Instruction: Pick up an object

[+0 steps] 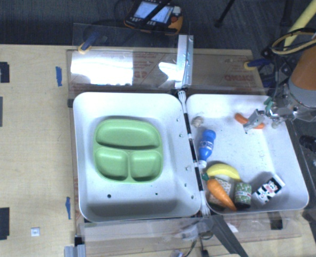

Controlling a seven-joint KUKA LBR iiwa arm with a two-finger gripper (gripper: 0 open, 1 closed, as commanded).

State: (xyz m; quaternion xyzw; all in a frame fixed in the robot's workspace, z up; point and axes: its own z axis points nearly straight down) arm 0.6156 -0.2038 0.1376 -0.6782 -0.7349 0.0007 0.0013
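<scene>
The end effector (266, 116) hangs over the far right part of the right bin (294, 159), and whether its fingers are apart or together cannot be told. Just beside it lies a small orange piece (242, 119). A blue bottle (206, 143) rests against this bin's left wall; toward the near edge cluster a banana (223, 171), a carrot (220, 192), a green can (243, 193) and a black-and-white block (268, 189). The left bin (88, 106) holds a green divided tray (129, 149).
</scene>
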